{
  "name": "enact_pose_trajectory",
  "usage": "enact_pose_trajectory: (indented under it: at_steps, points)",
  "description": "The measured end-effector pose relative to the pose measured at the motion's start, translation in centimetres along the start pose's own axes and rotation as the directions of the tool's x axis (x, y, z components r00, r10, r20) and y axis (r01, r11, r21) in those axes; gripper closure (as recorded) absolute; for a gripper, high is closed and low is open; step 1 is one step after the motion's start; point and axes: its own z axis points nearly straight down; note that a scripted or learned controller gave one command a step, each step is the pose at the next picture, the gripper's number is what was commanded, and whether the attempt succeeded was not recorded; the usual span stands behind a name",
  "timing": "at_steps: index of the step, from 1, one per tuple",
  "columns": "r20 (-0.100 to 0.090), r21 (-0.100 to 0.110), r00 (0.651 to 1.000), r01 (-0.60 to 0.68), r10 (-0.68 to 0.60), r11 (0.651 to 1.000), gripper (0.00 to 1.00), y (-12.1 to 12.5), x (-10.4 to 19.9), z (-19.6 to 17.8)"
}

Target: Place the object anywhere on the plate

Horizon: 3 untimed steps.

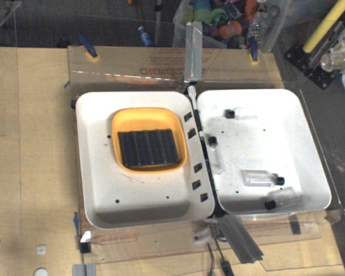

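We find the dark ridged block (148,148) already lying flat on the orange plate (122,121) in the left bin (92,154), suggesting placement is done, with several clear vials (259,179) right of the plate

Dark ribbed object (148,148) flat on orange plate (124,121)

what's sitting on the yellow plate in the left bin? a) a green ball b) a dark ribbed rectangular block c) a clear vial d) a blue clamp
b: a dark ribbed rectangular block lies flat on the yellow plate in the left bin.
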Motion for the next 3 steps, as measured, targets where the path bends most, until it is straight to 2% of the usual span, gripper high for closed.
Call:
enact_pose_trajectory:
  at_steps: [1, 2, 3]
  points:
    - [0.003, 0.002, 0.955, 0.296, -0.296, 0.955, 1.0, -0.16, -1.06, 0.04]
    - [0.003, 0.002, 0.804, 0.594, -0.594, 0.804, 1.0, -0.2, -1.03, 0.05]
    - [0.003, 0.001, 0.517, 0.856, -0.856, 0.517, 1.0, -0.18, -1.03, 0.15]
